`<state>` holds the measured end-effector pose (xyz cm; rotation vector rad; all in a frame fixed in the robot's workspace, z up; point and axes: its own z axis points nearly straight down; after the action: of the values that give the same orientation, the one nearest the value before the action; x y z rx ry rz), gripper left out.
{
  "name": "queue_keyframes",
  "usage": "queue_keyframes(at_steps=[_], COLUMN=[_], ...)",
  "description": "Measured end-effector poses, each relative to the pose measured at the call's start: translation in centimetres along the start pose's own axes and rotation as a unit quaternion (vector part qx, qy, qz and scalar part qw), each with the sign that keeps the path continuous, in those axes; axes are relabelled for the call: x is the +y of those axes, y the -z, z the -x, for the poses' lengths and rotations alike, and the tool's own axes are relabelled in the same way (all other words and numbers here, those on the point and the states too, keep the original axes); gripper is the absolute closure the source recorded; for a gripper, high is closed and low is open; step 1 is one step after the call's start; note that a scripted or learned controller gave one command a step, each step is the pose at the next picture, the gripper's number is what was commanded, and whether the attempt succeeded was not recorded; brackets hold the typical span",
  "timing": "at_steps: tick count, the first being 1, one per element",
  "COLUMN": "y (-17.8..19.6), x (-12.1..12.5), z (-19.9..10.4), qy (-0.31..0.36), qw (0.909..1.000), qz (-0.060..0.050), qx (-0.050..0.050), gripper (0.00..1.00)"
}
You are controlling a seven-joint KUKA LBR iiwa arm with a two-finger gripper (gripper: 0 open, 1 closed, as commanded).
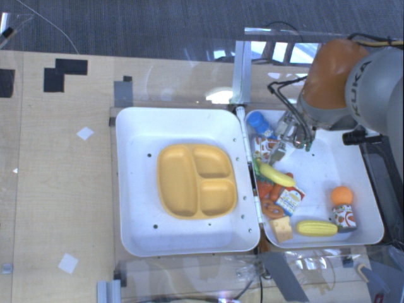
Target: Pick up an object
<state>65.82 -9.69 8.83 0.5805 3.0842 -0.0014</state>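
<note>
Here gripper (285, 136) hovers beside blue cup (257, 122)

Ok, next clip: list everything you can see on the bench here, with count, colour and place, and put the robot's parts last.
bins: two, white, side by side on the bench.
divided plate: one, yellow, centre of the left bin.
blue object: one, far left corner of the right bin.
banana: one, yellow, left side of the right bin.
corn cob: one, yellow, near edge of the right bin.
orange ball: one, right side of the right bin.
small packets: several, red and white, along the right bin's left side.
arm: one, grey with orange band, over the right bin.
claw: one, by the blue object.
</note>
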Motion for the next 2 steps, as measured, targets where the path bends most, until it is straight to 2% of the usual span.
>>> queue_keyframes(at_steps=[1,2], y=[1.6,10.4], x=[0.3,1.7], z=[0.3,-0.7], qy=[0.001,0.033], qw=[1.0000,0.9994], qz=[0.003,0.003], qx=[-0.005,-0.008], gripper=[1.00,1.00])
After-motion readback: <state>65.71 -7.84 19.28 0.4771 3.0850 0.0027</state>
